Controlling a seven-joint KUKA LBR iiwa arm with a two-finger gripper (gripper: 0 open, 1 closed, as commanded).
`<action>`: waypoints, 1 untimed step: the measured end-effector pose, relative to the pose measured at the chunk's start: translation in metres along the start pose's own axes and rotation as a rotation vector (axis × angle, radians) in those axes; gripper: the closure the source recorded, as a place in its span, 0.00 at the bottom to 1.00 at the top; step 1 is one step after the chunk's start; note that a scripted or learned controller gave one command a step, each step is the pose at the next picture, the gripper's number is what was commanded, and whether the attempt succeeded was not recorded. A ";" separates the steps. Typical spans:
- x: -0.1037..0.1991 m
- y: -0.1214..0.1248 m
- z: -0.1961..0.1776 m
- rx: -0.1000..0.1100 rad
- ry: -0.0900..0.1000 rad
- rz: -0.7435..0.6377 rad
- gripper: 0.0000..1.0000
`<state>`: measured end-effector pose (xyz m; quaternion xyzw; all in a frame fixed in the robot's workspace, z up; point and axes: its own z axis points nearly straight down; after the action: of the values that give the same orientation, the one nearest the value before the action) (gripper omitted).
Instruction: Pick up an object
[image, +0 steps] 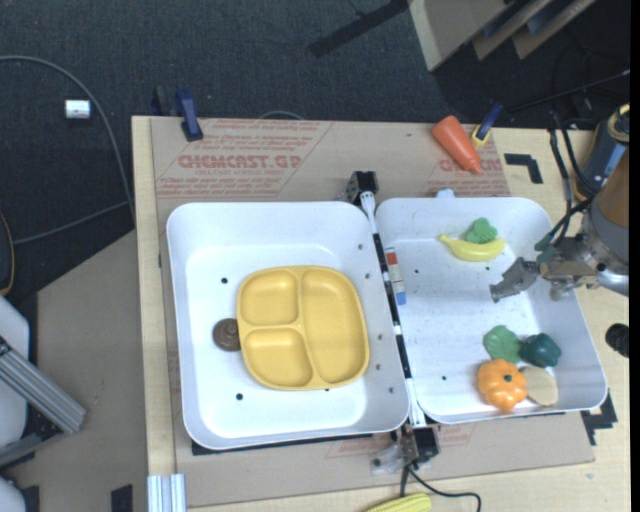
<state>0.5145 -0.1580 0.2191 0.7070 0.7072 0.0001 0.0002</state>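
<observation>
Orange toy pumpkin sits in your right bin's near corner, crowding green pieces; your gripper hovers above, finger state unclear; a descent here risks clipping neighbours.

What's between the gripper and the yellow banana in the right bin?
Nothing visible. The gripper hangs over bare bin floor in the right bin, with the banana just up and left of it. The green piece sits on the banana's far side, out of the path.
</observation>
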 end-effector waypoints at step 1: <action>-0.017 0.090 0.096 0.001 0.000 -0.001 0.00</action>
<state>0.6050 -0.1754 0.1230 0.7068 0.7074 -0.0004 -0.0002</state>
